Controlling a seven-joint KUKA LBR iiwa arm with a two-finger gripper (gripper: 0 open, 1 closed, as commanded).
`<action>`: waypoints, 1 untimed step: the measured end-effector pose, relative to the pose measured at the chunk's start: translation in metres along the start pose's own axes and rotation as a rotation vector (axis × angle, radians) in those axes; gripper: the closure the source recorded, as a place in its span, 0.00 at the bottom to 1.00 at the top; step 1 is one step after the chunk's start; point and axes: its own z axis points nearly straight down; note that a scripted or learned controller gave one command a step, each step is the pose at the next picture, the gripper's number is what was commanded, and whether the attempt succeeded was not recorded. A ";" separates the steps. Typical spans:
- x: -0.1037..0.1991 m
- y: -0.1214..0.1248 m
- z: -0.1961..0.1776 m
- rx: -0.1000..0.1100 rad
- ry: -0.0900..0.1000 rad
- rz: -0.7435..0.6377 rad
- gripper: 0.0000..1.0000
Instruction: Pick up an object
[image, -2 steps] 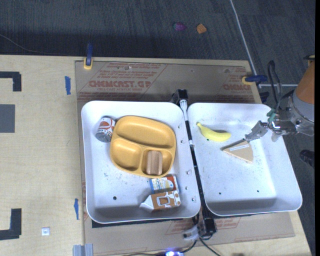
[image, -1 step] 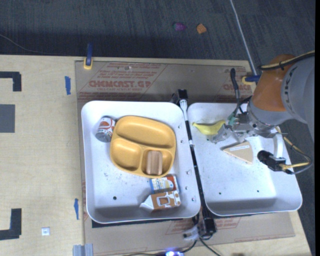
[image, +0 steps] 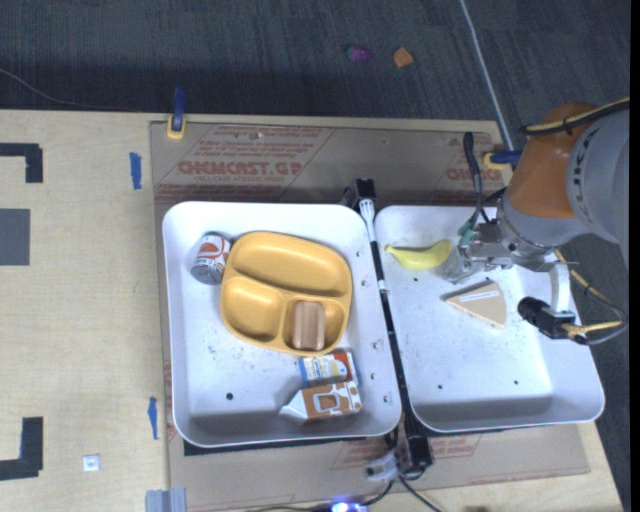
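The bench (image: 80, 300) carried two white bins side by side. In the left bin (image: 190, 400) a small can (image: 209, 258) lay at the far left corner, touching a yellow plate (image: 275, 280) with three hollows. A brown block (image: 307, 325) sat in one of the hollows. A small carton (image: 325, 390) lay on its side near the front wall.

In the right bin (image: 480, 390) a banana (image: 420, 256) lay near the back left corner. Just to its right hung the gripper (image: 478, 250), close above the bin floor. A tan wedge (image: 480, 301) lay a little in front of the gripper, apart from it.

The banana looked like the thing to pick, since it lay nearest the gripper. It would likely be light, and smooth and a bit slippery. Its curve could make it roll or slide away. The best place to hold it looked like the thick middle, across its narrow side.

I could not tell if the fingers were apart or together, because the wrist hid them. Nothing could be seen held in them. The gripper seemed just beside the banana's right tip, but I could not tell if it touched.
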 end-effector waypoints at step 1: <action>0.000 0.000 0.000 0.000 0.000 0.000 0.00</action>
